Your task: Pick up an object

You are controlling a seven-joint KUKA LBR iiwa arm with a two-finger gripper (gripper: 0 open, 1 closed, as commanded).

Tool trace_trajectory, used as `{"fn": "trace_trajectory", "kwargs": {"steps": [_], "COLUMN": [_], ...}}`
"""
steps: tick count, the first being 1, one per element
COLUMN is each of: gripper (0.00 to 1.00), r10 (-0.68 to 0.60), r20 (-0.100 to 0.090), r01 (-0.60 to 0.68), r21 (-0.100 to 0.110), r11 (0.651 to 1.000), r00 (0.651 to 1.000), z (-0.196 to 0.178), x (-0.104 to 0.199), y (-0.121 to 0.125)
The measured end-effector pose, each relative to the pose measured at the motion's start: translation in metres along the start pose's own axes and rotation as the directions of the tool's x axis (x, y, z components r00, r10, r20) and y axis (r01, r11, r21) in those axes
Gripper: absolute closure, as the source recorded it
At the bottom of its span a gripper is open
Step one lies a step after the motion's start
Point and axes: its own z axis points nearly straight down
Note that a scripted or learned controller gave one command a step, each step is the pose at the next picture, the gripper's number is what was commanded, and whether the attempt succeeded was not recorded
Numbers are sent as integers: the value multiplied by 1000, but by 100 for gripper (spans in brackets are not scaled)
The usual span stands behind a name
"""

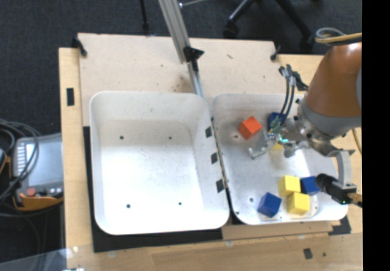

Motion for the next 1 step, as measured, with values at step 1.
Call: {"fn": "trace_trajectory", "kwargs": {"steps": [1], "gripper": [0], "r10": [4], "r20": [1], "r01": [-4], "r21": [-5], "r11": [1000], "r00": [1000], "z": [-2], "x": [0], "y": [1]}}
